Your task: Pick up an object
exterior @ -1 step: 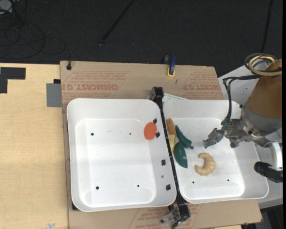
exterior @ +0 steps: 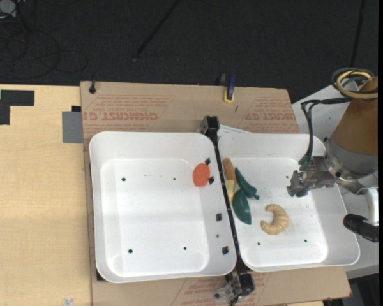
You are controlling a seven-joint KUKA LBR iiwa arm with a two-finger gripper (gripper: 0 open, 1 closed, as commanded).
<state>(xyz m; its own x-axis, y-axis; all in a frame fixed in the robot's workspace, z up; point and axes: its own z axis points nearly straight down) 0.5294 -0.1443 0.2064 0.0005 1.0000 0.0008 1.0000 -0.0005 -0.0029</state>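
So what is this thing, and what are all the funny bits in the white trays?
It's a robot arm, a machine that a computer program moves. One camera looks down on it from above, at a slant, and the arm reaches in from the right side of the picture. At its end is a gripper, like a hand with two fingers, hovering over the right tray. I can't see anything between its fingers. Its job is to pick something up. In the right tray lie a tan croissant-shaped toy, a dark green piece and a brownish stick by the divider. In the left tray sits a small orange-red ball-like thing.
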